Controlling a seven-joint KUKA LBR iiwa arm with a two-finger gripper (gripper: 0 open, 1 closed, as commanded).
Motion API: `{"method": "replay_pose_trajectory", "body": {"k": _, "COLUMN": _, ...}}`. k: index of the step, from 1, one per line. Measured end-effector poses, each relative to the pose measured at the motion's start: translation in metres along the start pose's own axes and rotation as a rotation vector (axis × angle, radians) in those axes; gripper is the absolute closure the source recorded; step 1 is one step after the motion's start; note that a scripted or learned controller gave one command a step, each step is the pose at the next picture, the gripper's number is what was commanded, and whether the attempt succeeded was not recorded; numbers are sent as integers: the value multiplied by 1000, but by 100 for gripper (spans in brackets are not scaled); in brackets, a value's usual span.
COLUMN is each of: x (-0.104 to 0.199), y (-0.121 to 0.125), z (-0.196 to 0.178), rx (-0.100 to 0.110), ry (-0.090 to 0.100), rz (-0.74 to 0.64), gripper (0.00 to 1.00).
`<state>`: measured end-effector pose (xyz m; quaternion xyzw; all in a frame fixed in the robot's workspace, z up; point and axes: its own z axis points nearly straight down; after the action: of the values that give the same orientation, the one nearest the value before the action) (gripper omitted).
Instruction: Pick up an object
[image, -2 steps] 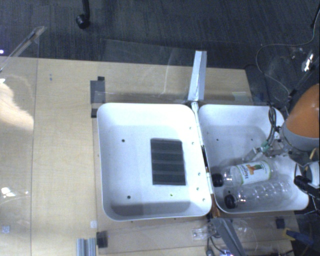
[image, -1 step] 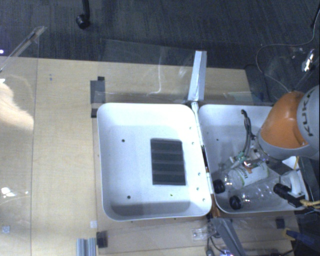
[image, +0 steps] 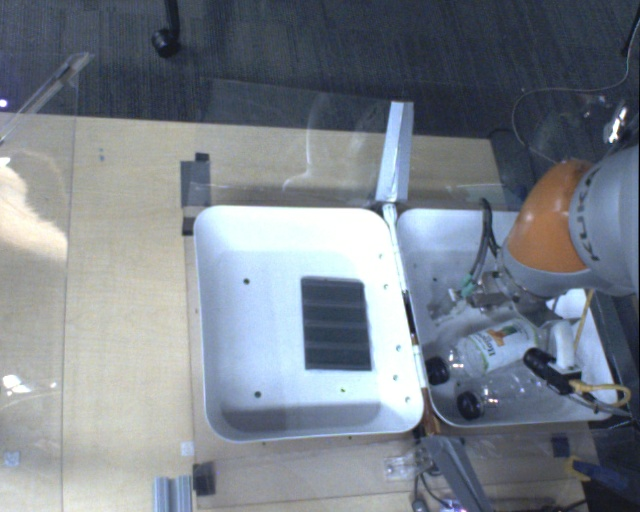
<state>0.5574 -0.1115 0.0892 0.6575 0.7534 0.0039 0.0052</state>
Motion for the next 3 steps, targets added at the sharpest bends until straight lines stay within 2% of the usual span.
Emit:
{"method": "replay_pose_trajectory", "body": {"k": 1, "x": -4, "y": 61, "z": 2, "rx": 2, "ry": 1, "rz": 46, "gripper": 0}}
{"method": "replay_pose_trajectory", "body": {"k": 2, "x": -33, "y": -39, "z": -32, "rx": 3, "ry": 0, "rz": -49, "gripper": 0}}
{"method": "replay_pose_trajectory", "body": {"k": 3, "x": -48, "y": -71, "z": -2, "rx": -6, "ry": -2, "rz": -143, "gripper": 0}}
